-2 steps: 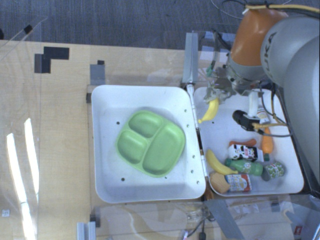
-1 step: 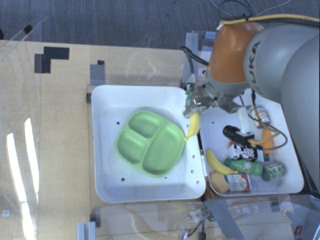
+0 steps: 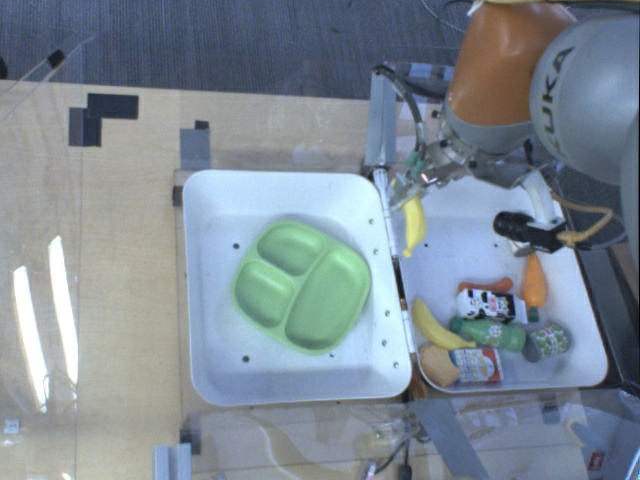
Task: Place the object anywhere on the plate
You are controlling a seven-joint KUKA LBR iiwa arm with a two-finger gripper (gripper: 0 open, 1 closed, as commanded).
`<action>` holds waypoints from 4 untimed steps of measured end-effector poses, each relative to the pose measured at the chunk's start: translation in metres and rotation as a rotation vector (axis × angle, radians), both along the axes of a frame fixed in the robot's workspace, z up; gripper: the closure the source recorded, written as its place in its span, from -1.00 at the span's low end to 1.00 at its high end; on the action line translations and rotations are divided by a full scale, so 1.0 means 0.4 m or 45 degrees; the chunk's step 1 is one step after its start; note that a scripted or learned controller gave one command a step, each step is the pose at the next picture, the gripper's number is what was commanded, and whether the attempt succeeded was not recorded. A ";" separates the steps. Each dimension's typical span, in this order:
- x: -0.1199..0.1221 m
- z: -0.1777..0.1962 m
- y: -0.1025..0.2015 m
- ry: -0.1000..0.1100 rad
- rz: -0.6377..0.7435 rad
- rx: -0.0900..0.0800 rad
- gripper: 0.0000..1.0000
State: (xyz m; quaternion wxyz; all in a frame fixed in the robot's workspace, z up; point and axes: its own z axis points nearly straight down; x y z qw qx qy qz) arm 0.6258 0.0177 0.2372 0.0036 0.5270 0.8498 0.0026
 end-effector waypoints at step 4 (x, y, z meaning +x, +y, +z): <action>-0.107 -0.130 0.180 0.007 -0.479 0.004 -1.00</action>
